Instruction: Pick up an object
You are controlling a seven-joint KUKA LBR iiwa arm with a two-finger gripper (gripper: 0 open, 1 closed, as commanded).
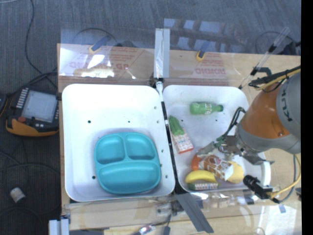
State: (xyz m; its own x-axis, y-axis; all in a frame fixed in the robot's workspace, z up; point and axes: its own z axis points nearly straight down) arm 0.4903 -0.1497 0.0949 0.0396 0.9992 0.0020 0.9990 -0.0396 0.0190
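Several items crowd the lower right: banana [200,176], snack packet [218,166]. Gripper [226,146] aperture unclear; it could nudge neighbours or grab nothing.

Light is bright and even, falling from overhead. The left white bin [83,131] reads almost blown out, with a soft bluish shadow ringing the teal divided tray [128,161]. Glare streaks the clear plastic panels [112,62] behind the bins, washing out their printed lettering. The picture is soft and slightly grainy throughout; small items in the right bin [234,94] blur together, and the dark carpet [49,13] shows faint texture.
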